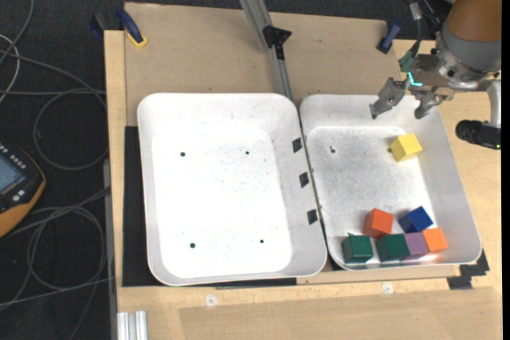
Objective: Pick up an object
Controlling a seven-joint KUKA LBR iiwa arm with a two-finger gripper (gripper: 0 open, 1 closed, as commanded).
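While the arm hangs over the right bin, its gripper is spread open and empty.
Nearest is the yellow block, alone just below the fingers; I would straddle it squarely, avoiding the crowded blocks along the front wall.

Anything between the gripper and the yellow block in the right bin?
Nothing visible. The gripper, fingers spread, hangs over the right bin's far edge; the yellow block sits alone just nearer the camera, with bare bin floor around it. The other blocks cluster at the near edge.
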